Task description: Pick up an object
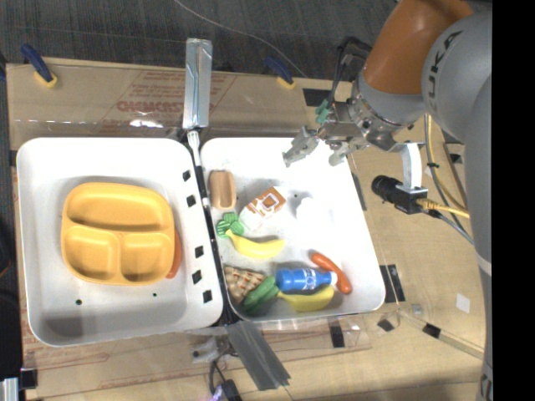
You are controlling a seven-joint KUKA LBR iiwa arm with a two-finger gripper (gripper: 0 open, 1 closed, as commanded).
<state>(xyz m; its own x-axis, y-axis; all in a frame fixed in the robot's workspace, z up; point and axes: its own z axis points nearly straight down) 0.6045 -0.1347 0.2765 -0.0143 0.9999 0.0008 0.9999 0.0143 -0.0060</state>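
My gripper [318, 150] hangs above the back of the right bin [351, 224], open, with nothing between its fingers [298, 149]. Below it in that bin lie a brown bread roll [221, 189], a small white and orange box [266, 202], a yellow banana [255, 244] with a green leafy piece [226, 223], a blue bottle [303, 281] lying on a yellow item [308, 300], an orange-red carrot [331, 271], a waffle cone [238, 281] and a green vegetable [260, 296].
The left bin [42, 182] holds a yellow divided tray [119, 230]. A metal divider clamp [197, 82] stands between the bins at the back. Blue clamps [39, 63] sit on the cardboard edge behind.
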